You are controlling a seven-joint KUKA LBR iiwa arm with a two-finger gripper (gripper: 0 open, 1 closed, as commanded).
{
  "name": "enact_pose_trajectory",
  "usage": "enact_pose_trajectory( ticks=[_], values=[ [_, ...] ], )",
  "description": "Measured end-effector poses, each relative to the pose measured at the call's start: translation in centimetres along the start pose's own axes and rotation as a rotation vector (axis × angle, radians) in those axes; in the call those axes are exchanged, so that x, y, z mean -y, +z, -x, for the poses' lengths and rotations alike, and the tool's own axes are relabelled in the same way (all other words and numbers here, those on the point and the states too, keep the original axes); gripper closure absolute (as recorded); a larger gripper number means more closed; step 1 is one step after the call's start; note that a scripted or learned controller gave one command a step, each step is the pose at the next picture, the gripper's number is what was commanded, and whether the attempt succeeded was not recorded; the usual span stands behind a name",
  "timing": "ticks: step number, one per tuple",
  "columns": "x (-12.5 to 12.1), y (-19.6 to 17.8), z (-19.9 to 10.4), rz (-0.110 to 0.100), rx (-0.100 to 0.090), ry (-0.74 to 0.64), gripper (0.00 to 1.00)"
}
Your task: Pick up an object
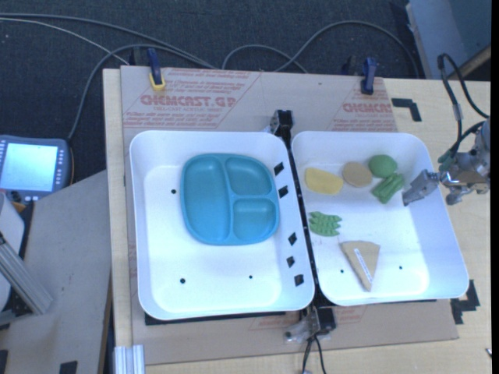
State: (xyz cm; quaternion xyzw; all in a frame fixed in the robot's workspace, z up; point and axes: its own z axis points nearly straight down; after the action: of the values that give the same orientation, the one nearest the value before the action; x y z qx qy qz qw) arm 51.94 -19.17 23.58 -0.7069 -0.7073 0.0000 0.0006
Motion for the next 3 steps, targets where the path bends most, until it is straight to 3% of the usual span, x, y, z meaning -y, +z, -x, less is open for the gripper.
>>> enact_pose_trajectory(
  ticks=[2, 3],
  values=[
    [0.8, 12.5, -0.5, -0.006, -0.003, 0.000, 0.00],
    [0.8, 15.3, -0.6, -0.004, -0.002, 0.000, 0.00]
  ],
)
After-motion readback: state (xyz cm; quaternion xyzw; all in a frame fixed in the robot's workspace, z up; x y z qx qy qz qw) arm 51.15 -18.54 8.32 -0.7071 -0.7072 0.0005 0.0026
